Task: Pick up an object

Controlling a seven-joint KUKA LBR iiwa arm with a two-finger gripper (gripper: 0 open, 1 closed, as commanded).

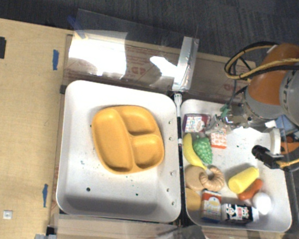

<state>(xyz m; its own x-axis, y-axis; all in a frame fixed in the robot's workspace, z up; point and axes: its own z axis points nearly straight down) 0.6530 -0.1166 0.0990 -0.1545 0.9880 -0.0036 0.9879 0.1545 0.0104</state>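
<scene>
The right bin (pixel 282 217) holds several toy foods: a banana (pixel 191 152), green grapes (pixel 203 148), a tan donut (pixel 210 179), a yellow piece (pixel 243 178), an orange piece (pixel 251 190), a dark-labelled bottle (pixel 236 212), a purple box (pixel 196 122) and a small red-and-white carton (pixel 219 139). My gripper (pixel 228 120) hangs low over the far part of this bin, just above the carton and to the right of the purple box. Nothing shows in its grasp.
An orange divided plate (pixel 128 137) lies in the left bin (pixel 71 177). A black-and-white part (pixel 269 153) of the arm hangs over the right bin's right side. Clear plastic sheeting (pixel 125 57) stands behind the bins. Cardboard bench surface (pixel 12 123) spreads to the left.
</scene>
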